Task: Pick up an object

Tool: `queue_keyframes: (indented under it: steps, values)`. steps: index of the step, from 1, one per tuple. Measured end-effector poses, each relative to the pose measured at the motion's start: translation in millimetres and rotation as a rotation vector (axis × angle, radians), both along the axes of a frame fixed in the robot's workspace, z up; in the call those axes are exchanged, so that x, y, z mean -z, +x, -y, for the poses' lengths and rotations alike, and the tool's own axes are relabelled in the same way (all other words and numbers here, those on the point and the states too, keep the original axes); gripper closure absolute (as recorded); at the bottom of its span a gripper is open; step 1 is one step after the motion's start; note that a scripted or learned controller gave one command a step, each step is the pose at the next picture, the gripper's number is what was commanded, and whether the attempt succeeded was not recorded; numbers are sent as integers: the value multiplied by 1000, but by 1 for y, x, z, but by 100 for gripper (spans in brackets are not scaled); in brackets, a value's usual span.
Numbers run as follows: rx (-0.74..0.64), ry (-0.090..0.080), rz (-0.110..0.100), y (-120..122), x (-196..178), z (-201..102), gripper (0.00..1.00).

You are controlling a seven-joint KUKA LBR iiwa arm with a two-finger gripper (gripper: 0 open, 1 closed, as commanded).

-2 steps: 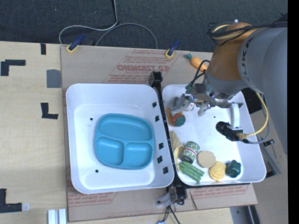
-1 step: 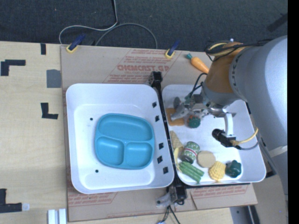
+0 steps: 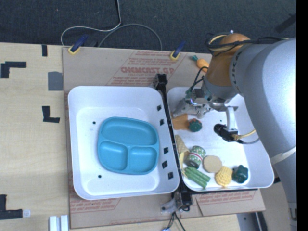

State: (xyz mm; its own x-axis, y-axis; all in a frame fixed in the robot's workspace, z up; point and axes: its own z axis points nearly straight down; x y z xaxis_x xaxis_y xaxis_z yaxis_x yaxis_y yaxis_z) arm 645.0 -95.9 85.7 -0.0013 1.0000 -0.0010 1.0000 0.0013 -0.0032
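While the grey arm (image 3: 269, 90) reaches across the right bin (image 3: 255, 165), its gripper (image 3: 192, 105) hangs low over that bin's far left corner, just above a teal ball (image 3: 195, 126) and an orange piece (image 3: 179, 123); whether its jaws are open or closed cannot be told. Toy foods crowd the bin's near edge: a green bean pod (image 3: 196, 175), a round cracker (image 3: 212, 164), yellow corn (image 3: 223, 176). Beside it, the left bin (image 3: 82, 105) bears a blue divided plate (image 3: 128, 145). Both rest on brown cardboard (image 3: 120, 66) over a pale wooden bench (image 3: 29, 143), dark carpet (image 3: 48, 8) beyond.
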Motion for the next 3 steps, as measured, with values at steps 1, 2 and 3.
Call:
queue_keyframes:
  steps: [1, 2, 3]
  values:
    - [1, -3, -19, -5, -8, 4, 100]
    - [1, -2, -4, -2, -10, 1, 0]
    - [1, -2, 9, -28, -1, 2, 0]
